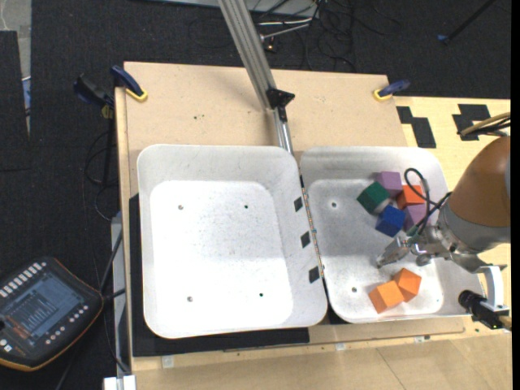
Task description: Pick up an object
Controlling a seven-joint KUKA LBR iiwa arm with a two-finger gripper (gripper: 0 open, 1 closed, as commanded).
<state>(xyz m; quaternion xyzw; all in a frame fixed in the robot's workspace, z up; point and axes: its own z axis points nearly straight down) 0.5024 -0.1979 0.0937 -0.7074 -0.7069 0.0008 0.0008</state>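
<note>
We see the tool (392, 254) low in right bin (341, 307) | its grip we cannot tell | blue cube (391, 219) just beyond its tip | orange blocks (396, 290) nearer.

We see a tan wooden bench (244, 104) on dark carpet (65, 177), cables (309, 19) tangled at twelve o'clock, and a handheld control pendant (41, 311) lying at eight o'clock.
</note>
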